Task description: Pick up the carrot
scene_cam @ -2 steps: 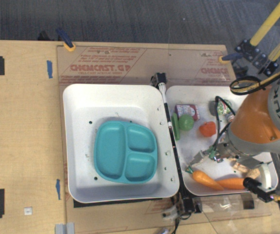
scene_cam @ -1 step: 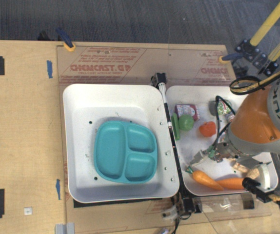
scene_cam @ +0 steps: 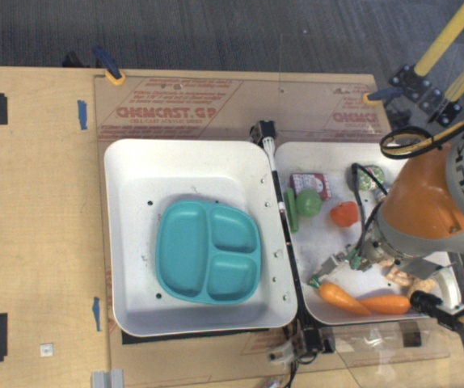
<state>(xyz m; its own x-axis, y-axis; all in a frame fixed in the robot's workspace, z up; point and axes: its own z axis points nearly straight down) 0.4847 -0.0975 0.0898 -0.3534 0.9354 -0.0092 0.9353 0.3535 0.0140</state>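
The tool [scene_cam: 360, 259] (grip state unclear) hovers just above the carrot [scene_cam: 363, 300].

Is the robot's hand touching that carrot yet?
Apart. The camera view shows white bin floor between the hand and the carrot lying below it.

Orange carrot [scene_cam: 364, 301] (flat, near bin edge)

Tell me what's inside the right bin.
In the right bin: a carrot along the near edge, a green item, a small red-orange item, and a purple-and-white packet. The arm covers the bin's right part, so anything there is hidden.
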